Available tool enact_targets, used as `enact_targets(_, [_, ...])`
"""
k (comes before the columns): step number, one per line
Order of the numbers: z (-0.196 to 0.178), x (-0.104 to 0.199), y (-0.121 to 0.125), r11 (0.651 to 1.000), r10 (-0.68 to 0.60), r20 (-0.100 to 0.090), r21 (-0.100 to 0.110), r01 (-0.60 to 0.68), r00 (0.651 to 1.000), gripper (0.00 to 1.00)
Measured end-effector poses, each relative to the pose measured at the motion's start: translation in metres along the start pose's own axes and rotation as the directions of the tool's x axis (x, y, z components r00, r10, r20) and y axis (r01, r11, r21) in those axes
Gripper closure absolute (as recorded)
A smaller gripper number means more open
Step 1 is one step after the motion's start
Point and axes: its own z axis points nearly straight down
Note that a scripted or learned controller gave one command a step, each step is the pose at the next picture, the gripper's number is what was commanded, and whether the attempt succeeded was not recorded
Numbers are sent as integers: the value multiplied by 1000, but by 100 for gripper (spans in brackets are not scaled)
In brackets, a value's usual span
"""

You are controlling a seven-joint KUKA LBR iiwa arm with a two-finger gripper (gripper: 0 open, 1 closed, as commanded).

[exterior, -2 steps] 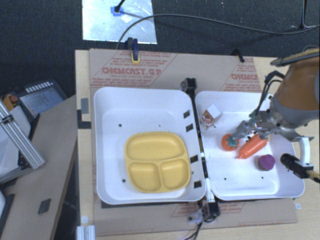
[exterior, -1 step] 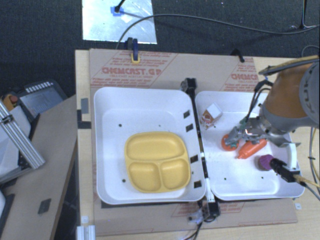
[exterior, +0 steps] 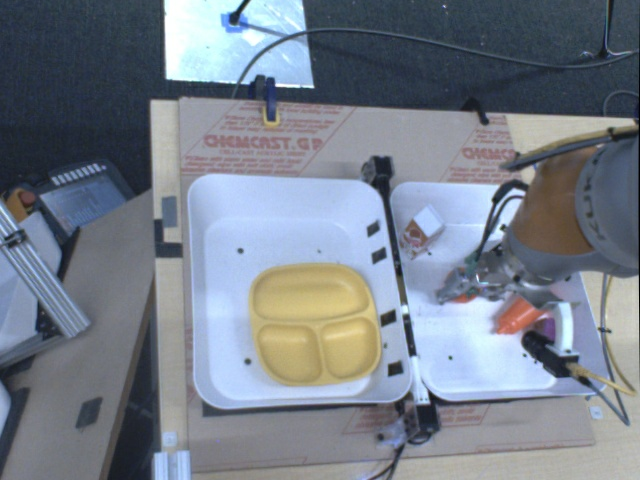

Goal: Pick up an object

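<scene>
The arm (exterior: pixel 575 213) lowers its gripper (exterior: pixel 462 286) into the right bin (exterior: pixel 470 373); finger spread unclear, near an orange object (exterior: pixel 518 315).

The brown board (exterior: pixel 330 133) lying on the worktop (exterior: pixel 165 128) under the two white bins carries red printed lettering. Above the left bin (exterior: pixel 215 218) it reads roughly "CHEMCAST GP", set between slanted red stripes. The same red print repeats at the board's upper right corner, above the right bin (exterior: pixel 450 196), but there it stands at an angle and is partly cut off, so it cannot be read fully
</scene>
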Motion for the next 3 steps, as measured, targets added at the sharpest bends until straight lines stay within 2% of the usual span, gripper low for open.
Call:
enact_targets(1, [-13,0,2,1000,1,1,-5,-1,1000,100])
enact_targets(2, [-76,-6,1,1000,0,2,-9,0,1000,100])
enact_targets(3, [-119,-6,4,1000,-3,2,-9,3,1000,100])
